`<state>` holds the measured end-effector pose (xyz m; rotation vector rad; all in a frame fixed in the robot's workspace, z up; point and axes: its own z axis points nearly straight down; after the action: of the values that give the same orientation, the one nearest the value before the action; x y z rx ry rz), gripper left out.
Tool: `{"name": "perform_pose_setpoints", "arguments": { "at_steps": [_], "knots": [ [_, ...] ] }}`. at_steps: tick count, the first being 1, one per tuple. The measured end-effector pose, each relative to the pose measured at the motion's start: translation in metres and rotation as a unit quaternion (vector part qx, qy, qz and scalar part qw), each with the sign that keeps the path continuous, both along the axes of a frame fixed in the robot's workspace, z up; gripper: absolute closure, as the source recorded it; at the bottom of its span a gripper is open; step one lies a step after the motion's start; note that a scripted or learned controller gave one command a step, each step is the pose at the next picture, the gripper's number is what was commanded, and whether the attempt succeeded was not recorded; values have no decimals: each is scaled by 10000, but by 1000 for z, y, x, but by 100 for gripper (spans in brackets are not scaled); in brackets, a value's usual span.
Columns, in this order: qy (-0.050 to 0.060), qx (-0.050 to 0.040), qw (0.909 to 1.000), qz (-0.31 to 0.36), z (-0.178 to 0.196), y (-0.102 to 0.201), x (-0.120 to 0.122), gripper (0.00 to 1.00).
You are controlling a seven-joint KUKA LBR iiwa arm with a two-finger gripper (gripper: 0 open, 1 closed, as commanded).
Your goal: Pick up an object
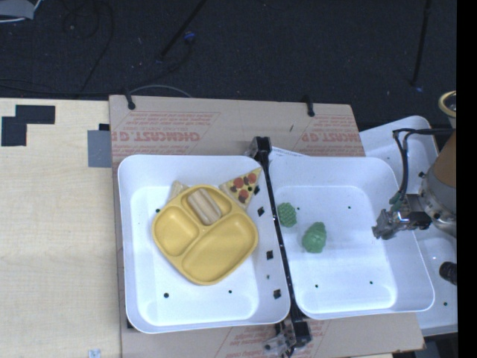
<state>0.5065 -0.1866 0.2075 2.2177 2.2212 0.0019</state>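
Both white bins, left (141, 200) and right (406, 289), look like smooth, slightly glossy plastic, and the yellow divided plate (205, 241) in the left one is smooth plastic with a soft sheen. The two green toys (314, 238) at frame centre-right have bumpy, matt surfaces. The board (223, 125) under the bins is matt brown cardboard with red print, and the desk (52, 222) at left is pale, matt wood.

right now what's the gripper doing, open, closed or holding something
Two-finger gripper: cannot be told whether open or closed; it sits over the right edge of the right white bin, apart from the two green bumpy toys.

Overhead, slanted down on both bins (141, 304)
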Motion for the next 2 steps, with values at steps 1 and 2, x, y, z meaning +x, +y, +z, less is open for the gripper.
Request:
{"name": "perform_pose_setpoints", "arguments": {
  "at_steps": [1,2],
  "knots": [
    [18,7,10000,1,10,0,0,100],
    [20,16,10000,17,16,44,9,100]
  ]
}}
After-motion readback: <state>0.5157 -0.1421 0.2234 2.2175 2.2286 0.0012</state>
